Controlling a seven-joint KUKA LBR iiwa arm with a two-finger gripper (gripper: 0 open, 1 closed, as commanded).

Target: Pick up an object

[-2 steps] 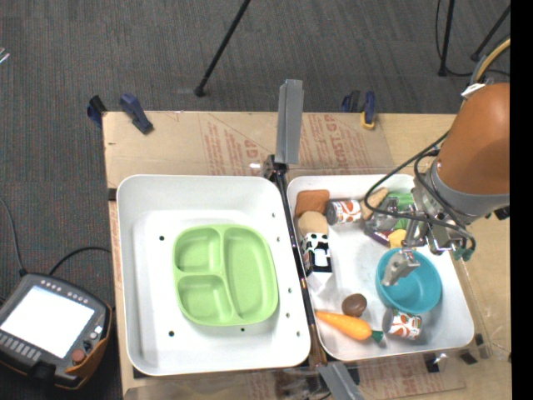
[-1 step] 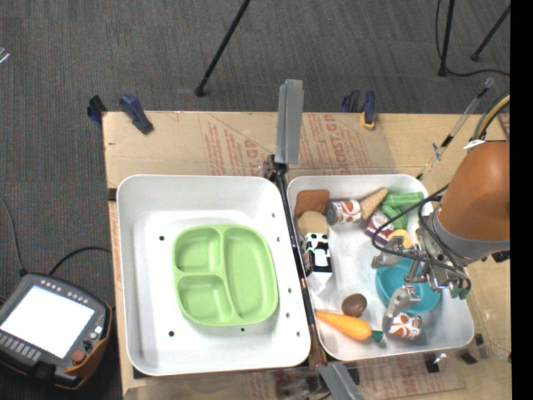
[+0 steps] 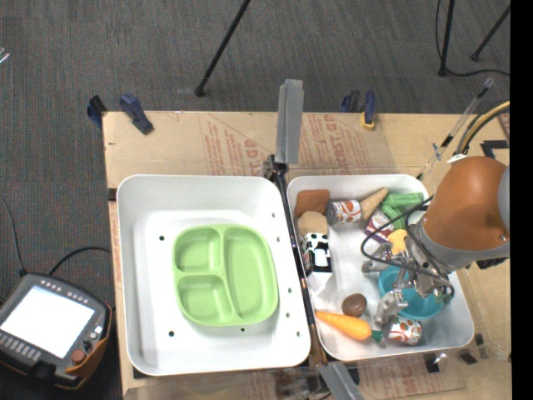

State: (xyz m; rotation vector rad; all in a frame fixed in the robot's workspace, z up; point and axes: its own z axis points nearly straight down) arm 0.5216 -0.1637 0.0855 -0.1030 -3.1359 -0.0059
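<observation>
My gripper (image 3: 403,297) hangs low in the right bin (image 3: 463,330), over a blue bowl (image 3: 423,303) near the bin's front right corner. The arm's orange band (image 3: 466,202) hides part of the bin behind it. A red and white can (image 3: 405,332) lies just in front of the gripper. An orange carrot (image 3: 345,326) and a round brown piece (image 3: 354,304) lie to its left. A yellow item (image 3: 398,240) peeks out beside the wrist.
Along the right bin's back lie a brown block (image 3: 312,200), a tan piece (image 3: 311,222), a can (image 3: 344,212), a cone (image 3: 373,198) and a green item (image 3: 405,199). A black and white item (image 3: 316,252) lies by the divider. The left bin (image 3: 141,223) holds a green divided plate (image 3: 225,273).
</observation>
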